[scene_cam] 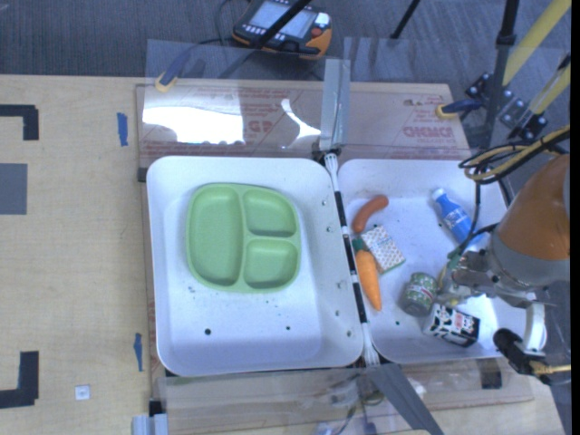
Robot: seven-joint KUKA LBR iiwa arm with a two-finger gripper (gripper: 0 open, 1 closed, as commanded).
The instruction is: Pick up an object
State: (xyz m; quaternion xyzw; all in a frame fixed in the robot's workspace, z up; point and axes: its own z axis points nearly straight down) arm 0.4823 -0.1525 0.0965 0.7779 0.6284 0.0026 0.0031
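I had the gripper [450, 284] low over the right bin [408, 193], near its front right corner; whether it was parted or clenched I couldn't tell. Just beside it sat the small can [419, 293], with the black-and-white carton [452, 324] toward the front edge (both crowding it). Farther off lay the blue bottle [450, 212], carrot [368, 279] and sausage [369, 211] by the left wall. I judged it best to centre squarely over the can before descending
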